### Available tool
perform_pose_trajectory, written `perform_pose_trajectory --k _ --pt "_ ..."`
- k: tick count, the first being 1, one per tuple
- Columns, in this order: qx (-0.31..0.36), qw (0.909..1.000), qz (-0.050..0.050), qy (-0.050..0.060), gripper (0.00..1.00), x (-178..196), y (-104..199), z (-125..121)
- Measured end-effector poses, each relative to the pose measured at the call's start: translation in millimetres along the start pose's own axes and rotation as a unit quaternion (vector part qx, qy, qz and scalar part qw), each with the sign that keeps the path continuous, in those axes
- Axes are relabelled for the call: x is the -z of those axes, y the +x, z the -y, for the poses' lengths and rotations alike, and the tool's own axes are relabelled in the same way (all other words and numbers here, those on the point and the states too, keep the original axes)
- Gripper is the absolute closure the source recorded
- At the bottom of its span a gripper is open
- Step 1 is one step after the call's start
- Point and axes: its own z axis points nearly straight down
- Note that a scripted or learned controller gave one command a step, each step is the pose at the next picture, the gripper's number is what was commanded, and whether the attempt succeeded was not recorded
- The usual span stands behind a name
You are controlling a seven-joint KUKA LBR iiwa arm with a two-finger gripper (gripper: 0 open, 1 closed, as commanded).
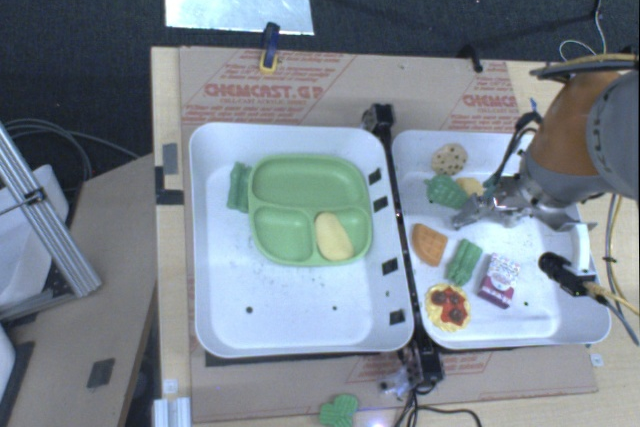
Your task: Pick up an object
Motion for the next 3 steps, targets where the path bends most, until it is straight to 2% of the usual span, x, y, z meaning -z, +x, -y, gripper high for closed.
perform_pose_trajectory --k 1,2,3 --pt "0.000 1.0000 0.000 -0.001 0.00 4 -12 -46" --pt "0.000 1.0000 0.000 0.000 0.00 4 0 -87" --pt "-0.003 1.0000 0.000 0.001 0.00 4 -24 -79"
